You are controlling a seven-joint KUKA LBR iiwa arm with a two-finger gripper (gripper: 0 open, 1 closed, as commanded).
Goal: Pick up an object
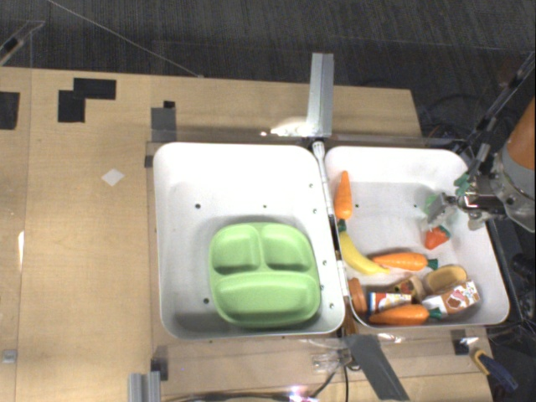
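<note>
I see the gripper at the right edge of the frame, over the right bin; I cannot tell how its fingers stand. A strawberry lies just below it. Carrots, a banana and packets crowd the bin's lower part. The left bin holds a green tray.

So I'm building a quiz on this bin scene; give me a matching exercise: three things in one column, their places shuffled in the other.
Things:
1. green divided plate
2. banana
3. strawberry

Places:
A. right bin, against the divider wall
B. right bin, near the gripper
C. left bin, front middle

Pairs: 1-C, 2-A, 3-B
</note>
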